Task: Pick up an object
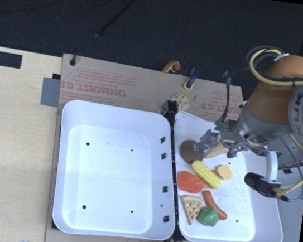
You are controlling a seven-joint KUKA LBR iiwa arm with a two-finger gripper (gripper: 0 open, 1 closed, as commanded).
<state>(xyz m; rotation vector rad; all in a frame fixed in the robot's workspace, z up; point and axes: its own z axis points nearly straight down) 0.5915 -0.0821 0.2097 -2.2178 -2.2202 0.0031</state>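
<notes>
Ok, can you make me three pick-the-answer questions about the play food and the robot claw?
1. Where is the play food?
A. left bin
B. right bin
C. on the cardboard

2. What colour is the corn?
A. yellow
B. blue
C. purple

3. Where is the claw?
A. over the left bin
B. far above the bench
C. low in the right bin, by the brown piece

Answers: 1 B, the corn, tomato slice and sausage lie in the right bin. 2 A, it is yellow. 3 C, the claw sits beside the brown piece.
</notes>
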